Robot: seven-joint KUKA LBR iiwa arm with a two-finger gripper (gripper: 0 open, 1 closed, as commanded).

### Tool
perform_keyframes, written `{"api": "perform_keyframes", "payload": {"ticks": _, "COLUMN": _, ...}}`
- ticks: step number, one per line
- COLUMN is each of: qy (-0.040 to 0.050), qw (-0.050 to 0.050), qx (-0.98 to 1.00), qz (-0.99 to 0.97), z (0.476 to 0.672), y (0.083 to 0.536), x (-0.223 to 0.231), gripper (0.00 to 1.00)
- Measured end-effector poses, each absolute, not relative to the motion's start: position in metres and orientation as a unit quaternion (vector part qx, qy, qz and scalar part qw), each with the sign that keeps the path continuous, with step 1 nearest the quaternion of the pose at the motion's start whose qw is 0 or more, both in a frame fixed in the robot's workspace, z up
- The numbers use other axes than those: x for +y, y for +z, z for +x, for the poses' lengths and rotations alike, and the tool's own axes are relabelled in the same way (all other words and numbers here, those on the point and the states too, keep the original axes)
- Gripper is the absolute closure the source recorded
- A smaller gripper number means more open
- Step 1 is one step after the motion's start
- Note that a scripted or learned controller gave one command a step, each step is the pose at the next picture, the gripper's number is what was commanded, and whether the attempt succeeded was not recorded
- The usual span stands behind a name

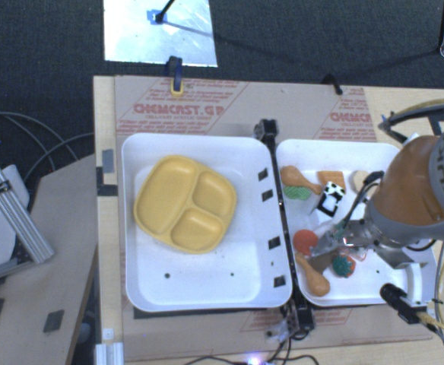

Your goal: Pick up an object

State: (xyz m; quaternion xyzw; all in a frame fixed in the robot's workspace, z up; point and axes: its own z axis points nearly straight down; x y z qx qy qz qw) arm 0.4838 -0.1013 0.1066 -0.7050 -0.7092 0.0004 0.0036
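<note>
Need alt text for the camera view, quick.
The gripper is low in the right bin among small toy foods, beside a red piece. The left bin has a yellow divided plate.

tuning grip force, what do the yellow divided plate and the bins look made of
Yellow divided plate: seemingly moulded plastic, matte, with soft rounded compartment ridges and even colour. Left bin and right bin: probably thin formed white plastic, smooth, slightly glossy, with rounded corners; the material can't be confirmed.

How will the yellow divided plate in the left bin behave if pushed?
The yellow plate looks like rigid molded plastic, so probably stiff and light. It lies flat on the left bin floor, so it would likely slide rather than tip.
</note>
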Motion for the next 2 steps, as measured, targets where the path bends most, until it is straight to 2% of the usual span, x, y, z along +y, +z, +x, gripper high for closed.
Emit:
{"api": "perform_keyframes", "payload": {"ticks": 1, "qy": -0.0007, "qw": 0.001, "qx": -0.709, "qz": -0.705, "z": 0.487, "y": 0.101, "x": -0.082, "gripper": 0.00}}
{"api": "perform_keyframes", "payload": {"ticks": 2, "qy": -0.0043, "qw": -0.003, "qx": -0.710, "qz": -0.704, "z": 0.489, "y": 0.189, "x": -0.043, "gripper": 0.00}}
